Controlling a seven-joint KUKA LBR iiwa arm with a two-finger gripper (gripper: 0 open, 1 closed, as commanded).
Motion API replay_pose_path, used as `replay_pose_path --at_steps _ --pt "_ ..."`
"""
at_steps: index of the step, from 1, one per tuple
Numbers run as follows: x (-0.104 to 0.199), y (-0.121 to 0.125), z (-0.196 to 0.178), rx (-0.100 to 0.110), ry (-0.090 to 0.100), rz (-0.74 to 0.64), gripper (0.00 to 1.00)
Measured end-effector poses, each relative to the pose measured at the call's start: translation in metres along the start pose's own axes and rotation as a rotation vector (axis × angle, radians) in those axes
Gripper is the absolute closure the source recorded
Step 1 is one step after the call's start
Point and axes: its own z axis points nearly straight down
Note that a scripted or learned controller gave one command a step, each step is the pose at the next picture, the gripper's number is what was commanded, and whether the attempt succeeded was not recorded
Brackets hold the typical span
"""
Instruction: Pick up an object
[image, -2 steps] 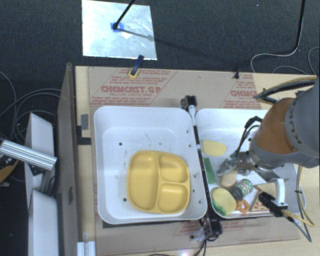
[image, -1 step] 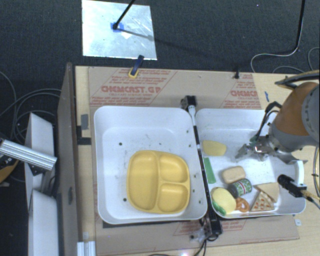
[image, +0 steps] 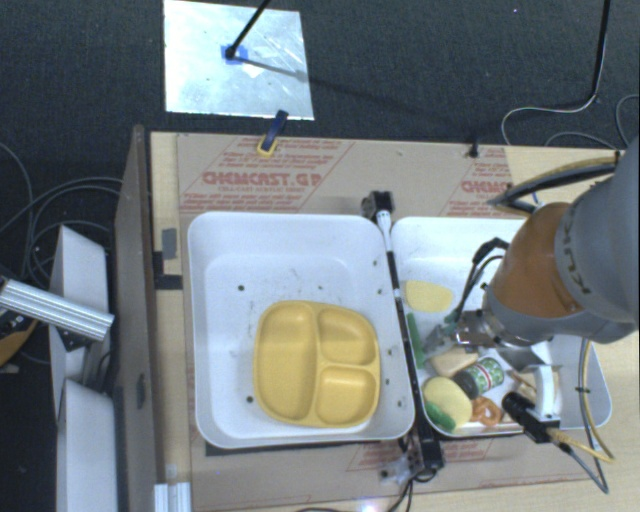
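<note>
even bright overhead light, glare on white bins (image: 300, 235), slightly soft focus.

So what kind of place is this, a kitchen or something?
More likely a robotics lab or test bench. A grey robot arm reaches over two white bins set on protective board, loose cables trail across dark carpet, and the yellow divided plate looks like toy practice material.

Two white bins (image: 215, 300) — one yellow divided plate (image: 317, 362), one green-labelled can (image: 479, 378).

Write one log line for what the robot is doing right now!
arm: low over right bin | gripper: among clutter, nothing seen held | nearby: green-label can, yellow-green ball | left bin: yellow divided plate
</note>
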Motion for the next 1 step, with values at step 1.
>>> replay_pose_path --at_steps 1 --pt "-0.075 -0.0157 0.0002 0.002 0.001 0.011 0.0"
